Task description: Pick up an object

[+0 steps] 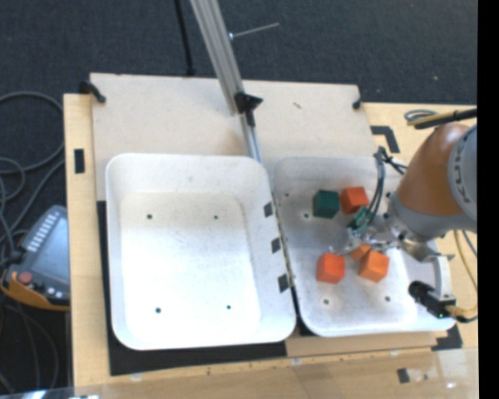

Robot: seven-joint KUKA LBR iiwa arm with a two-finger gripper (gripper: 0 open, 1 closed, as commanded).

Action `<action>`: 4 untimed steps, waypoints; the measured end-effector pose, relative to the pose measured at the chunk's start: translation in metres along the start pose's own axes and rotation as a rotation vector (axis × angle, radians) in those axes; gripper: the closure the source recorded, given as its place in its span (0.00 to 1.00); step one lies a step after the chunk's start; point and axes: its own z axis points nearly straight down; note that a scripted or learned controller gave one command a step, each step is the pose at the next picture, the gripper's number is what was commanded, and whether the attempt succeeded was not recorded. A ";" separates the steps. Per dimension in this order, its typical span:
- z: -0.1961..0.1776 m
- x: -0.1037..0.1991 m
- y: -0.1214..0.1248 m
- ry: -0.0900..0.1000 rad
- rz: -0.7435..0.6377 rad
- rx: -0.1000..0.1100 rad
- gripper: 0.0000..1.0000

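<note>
Camera view: fixed overhead slant; grey arm with orange band (437, 177) enters from 3 o'clock and hangs over the right white plastic bin (316, 318).
Left white plastic bin (125, 248): sits just beside the right one, at its 9 o'clock.
Gripper (364, 241): low over the right bin's middle, tangled with green and grey wrist hardware; how far it is spread, and whether anything sits in it, cannot be told from here.
Orange cube, lower left (332, 268): small, solid-looking block near the bin's centre, at 7 o'clock from the gripper, free on all visible sides.
Orange cube, lower right (373, 265): at 5 o'clock from the gripper, just beside it, slightly turned.
Orange cube, upper (354, 199): at 12 o'clock from the gripper, just beside the dark green cube (325, 204), which lies at its 9 o'clock.
Likely target: one of the two lower orange cubes, being nearest the tool; which one is unclear.
Handling, judged: blocks look light, stiff, not fragile; flat faces probably smooth, so some slip risk.
Where to hold: two opposite flat faces, squeezed square-on; a corner or diagonal pinch would likely squirt the cube out.
Risk: the turned cube needs wrist alignment first.
</note>
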 end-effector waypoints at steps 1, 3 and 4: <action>-0.024 0.055 -0.002 0.008 -0.008 0.005 0.00; -0.033 0.051 -0.002 0.005 0.004 0.003 0.00; -0.044 0.049 -0.001 0.003 0.006 -0.002 1.00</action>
